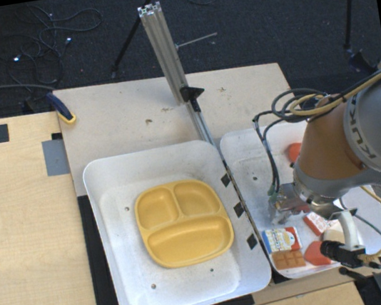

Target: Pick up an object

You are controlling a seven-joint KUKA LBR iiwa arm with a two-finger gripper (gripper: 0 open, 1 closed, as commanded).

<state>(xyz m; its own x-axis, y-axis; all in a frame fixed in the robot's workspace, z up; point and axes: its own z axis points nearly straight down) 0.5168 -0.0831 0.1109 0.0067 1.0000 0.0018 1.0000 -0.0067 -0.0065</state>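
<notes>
My gripper reaches down into the right bin, just below the orange band of the arm. Right in front of it lies a small white and orange carton, with a brown waffle-like piece beside that. A red and white packet, a white item and a red piece sit to the right of the carton. Another red object peeks out behind the arm. Nothing shows between the gripper and the bin floor.
The left bin holds a yellow divided plate. A metal post stands behind the bins, and black clips line the wall between them. Cables loop over the arm.
</notes>
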